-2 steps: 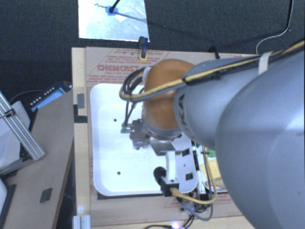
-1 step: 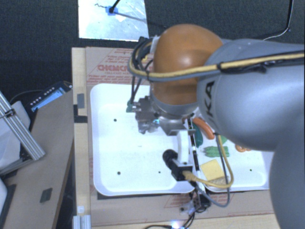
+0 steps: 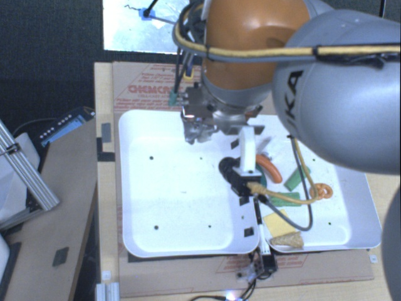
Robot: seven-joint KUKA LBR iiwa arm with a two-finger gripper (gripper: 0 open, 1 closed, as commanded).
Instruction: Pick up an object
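My gripper (image 3: 199, 132) hangs over the far right part of the left white bin (image 3: 144, 187), under the large orange and grey wrist. I see nothing held at its tip. The right white bin (image 3: 357, 231) holds the objects: an orange carrot-like piece (image 3: 269, 166), a green block (image 3: 293, 179), a flat green strip (image 3: 283, 197), an orange ring (image 3: 323, 191), a yellow square (image 3: 277, 221) and a tan wedge (image 3: 287, 240). The arm hides the far half of the right bin.
Both bins rest on a cardboard sheet (image 3: 150, 86). On the bench to the left lie a blue and black device (image 3: 62, 125) and an aluminium rail (image 3: 25, 171). The arm's grey link (image 3: 351, 93) fills the upper right.
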